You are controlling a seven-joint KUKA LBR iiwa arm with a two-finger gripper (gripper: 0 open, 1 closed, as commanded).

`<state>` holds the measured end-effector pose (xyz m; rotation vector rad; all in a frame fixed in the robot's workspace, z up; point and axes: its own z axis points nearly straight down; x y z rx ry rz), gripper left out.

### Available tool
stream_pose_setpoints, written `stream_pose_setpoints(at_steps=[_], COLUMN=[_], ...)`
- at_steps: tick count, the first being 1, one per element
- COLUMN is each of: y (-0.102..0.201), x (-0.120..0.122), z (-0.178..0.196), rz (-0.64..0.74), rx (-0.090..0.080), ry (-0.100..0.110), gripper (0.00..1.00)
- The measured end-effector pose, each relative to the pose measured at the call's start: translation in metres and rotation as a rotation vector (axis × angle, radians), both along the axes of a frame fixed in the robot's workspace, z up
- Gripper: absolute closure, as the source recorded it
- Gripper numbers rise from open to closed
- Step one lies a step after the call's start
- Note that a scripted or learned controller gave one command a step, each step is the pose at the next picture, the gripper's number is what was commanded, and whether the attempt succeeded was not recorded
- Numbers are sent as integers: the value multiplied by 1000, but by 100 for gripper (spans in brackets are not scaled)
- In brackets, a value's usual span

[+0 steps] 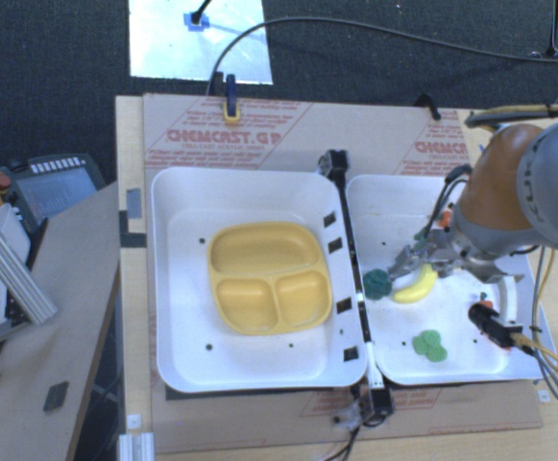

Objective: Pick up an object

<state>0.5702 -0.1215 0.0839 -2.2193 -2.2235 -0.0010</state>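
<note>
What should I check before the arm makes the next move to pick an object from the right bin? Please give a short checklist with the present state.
1. Tool is inside the right bin: ok.
2. An object is near the tool: ok, the yellow banana and the dark green object lie just beside it.
3. An object is held by the tool: cannot tell.
4. The light green object lies apart from the others: ok.
5. The yellow tray rests in the left bin, away from the arm: ok.

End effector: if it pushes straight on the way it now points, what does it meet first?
Likely the dark green object, just beyond the end effector, with the yellow banana beside it. Depth is unclear.
</note>
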Motion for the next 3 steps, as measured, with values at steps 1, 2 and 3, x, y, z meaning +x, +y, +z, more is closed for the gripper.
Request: stream_pose_setpoints(at_steps=[1, 2, 3], y=[0, -3, -6], x=[0, 3, 13], z=[11, 73, 129], rz=[0, 2, 3], rx=[-1, -1, -2], ry=[-2, -3, -5], gripper=[100, 100, 100])
